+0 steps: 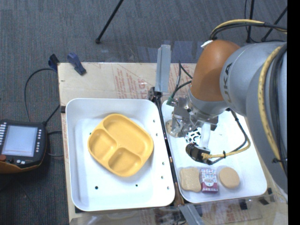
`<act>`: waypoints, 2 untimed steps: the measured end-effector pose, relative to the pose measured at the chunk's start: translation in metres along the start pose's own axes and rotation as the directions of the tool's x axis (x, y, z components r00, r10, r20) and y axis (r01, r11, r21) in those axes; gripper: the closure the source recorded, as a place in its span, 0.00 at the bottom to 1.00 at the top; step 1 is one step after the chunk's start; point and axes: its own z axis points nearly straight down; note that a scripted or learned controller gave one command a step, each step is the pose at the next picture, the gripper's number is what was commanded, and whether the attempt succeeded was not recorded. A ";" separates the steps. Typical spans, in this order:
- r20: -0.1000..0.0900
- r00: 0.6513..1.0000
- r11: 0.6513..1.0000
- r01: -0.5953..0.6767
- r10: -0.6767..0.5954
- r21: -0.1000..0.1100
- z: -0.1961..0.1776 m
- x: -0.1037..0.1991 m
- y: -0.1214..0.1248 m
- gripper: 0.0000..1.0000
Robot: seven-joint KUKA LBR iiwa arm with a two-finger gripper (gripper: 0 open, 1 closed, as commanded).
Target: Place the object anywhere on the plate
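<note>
**Pick unconfirmed, gripper state unreadable**

Reading the gripper (185, 128) as down low, just right of the plate (121, 144) and across the wall between the two bins. Can't tell how far open it is. Can't confirm anything held either, with wrist hardware and a looping yellow cable (229, 151) crowding the spot. Touching or nearly touching a small black-and-white piece (193, 136) on the side away from the plate; can't say which.

Further right of the plate and nearer the camera, well apart from the gripper: a tan bread-like slice (190, 179), a red packet (209, 180) and a round tan disc (229, 177), in a row and touching. Judging the black-and-white piece to be the likely object, on proximity alone.

Plate: yellow, three compartments, bare, sitting in the left bin (75, 125). Placement not yet done.

Risks from here:
- Lifting with no real grip, then carrying nothing over to the plate.
- Pinching off-centre, so losing the piece mid-transfer and dropping it short of the plate.
- Travelling too low toward the plate and clipping the dividing wall.
- Snagging the cable next to the piece and dragging it along.
</note>
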 end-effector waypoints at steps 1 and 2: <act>-0.001 0.974 0.974 0.228 -0.228 -0.010 0.016 0.067 -0.047 1.00; -0.003 0.964 0.964 0.264 -0.264 -0.015 0.090 0.106 -0.071 1.00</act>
